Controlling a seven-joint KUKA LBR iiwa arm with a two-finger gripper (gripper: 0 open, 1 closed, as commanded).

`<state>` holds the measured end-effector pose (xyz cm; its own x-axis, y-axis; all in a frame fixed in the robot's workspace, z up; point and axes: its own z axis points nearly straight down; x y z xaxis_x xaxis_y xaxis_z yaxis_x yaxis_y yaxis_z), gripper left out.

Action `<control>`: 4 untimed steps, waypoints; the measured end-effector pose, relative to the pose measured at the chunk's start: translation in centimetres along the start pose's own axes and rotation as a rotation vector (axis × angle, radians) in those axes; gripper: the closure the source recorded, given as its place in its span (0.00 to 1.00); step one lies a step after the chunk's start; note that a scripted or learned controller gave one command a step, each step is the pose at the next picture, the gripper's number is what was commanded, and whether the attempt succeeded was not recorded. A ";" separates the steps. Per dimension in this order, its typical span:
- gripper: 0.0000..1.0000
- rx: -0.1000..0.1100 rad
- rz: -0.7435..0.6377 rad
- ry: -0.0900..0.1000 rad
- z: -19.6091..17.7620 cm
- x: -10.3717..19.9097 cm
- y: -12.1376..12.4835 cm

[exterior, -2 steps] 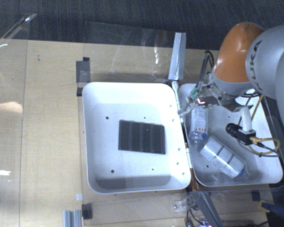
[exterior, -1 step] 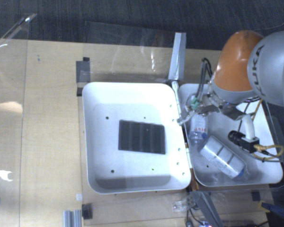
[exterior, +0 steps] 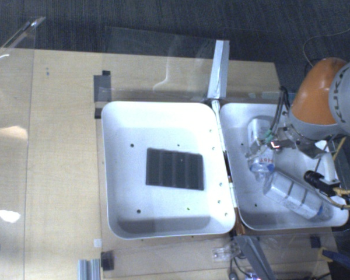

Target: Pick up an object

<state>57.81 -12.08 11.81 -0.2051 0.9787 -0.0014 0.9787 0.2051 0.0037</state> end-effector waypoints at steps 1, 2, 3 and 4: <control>0.00 -0.028 -0.078 -0.014 1.6 0.3 -0.1; 1.00 -0.038 -0.080 -0.015 0.2 0.4 0.3; 1.00 -0.007 -0.279 -0.001 0.0 0.8 -0.9; 1.00 0.006 -0.260 -0.005 -6.8 5.9 5.7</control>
